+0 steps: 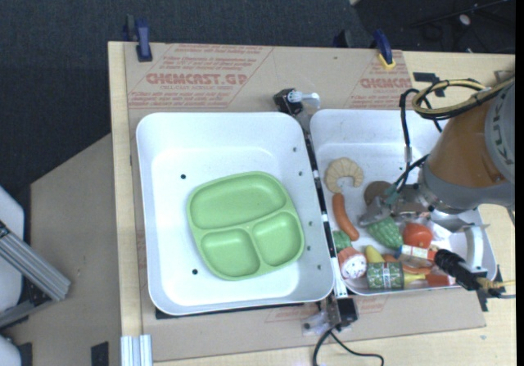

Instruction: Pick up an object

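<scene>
1. The arm (pixel 467 155) reaches in from the right, its orange band over the right bin (pixel 360 131).
2. The end effector (pixel 391 210) is low in that bin, among the toy food; I cannot tell how it is set, or whether it has anything.
3. Just beside its tip lie a brown round piece (pixel 377 191) and a green vegetable (pixel 386 233).
4. A croissant (pixel 344 171) sits towards the bin's far left, with a red sausage (pixel 345 216) below it along the left wall.
5. A tomato (pixel 417 235), a strawberry-like piece (pixel 352 264) and a green can (pixel 383 276) crowd the near edge.
6. The left bin (pixel 164 143) holds a green divided plate (pixel 244 223).
</scene>
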Action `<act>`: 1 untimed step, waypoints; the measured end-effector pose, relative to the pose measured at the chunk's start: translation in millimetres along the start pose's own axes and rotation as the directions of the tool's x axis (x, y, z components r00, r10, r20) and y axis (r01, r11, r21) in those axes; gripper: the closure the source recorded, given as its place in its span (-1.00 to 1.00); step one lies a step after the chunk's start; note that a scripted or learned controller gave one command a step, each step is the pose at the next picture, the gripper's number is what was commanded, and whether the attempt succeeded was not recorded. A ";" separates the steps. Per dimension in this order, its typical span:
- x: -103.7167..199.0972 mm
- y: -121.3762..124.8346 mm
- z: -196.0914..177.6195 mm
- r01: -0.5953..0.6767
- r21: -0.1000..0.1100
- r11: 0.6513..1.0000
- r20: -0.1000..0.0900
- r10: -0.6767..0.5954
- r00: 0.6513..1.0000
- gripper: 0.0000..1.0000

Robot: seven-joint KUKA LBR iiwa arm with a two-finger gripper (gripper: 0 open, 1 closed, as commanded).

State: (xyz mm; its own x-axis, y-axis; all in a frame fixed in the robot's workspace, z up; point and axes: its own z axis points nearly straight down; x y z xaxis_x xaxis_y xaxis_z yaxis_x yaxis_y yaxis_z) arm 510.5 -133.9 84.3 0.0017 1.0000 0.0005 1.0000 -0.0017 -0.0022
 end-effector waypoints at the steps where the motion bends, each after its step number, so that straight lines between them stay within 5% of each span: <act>1: 1.2 0.8 -10.2 0.001 -0.002 1.000 0.000 -0.001 1.000 1.00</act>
State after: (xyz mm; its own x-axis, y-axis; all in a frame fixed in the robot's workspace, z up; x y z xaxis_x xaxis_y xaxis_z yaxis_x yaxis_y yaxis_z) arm 511.4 -132.6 94.5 0.0004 1.0000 0.0001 1.0000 -0.0004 0.0001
